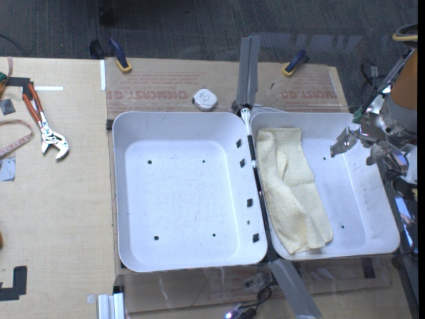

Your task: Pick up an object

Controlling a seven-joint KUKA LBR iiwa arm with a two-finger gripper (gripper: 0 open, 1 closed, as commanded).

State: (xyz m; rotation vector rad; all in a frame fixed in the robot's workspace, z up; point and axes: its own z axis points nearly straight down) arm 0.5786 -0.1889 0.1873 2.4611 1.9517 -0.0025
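A: Two white bins are sitting side by side on the worktop [60, 244]. The left bin [133, 198] is lying bare, while the right bin [372, 234] is carrying a cream towel [292, 191] along its left side, stretching from the far wall almost to the near one.

B: And the arm [402, 98]?

A: It is reaching in from the right, with the hand [362, 145] hovering over the right bin's far right part, well apart from the towel. Whether it is clenched or released, I cannot tell; the tip is too small and cluttered to read.

B: So how far along is the pick looking?

A: Barely begun, I am judging. Nothing is showing in the hand, and the towel is lying flat and untouched. Moving left over the cloth, descending, closing and lifting are all remaining.

B: Anything else around?

A: Pliers [43, 125] are lying far left on the worktop, outside the bins.
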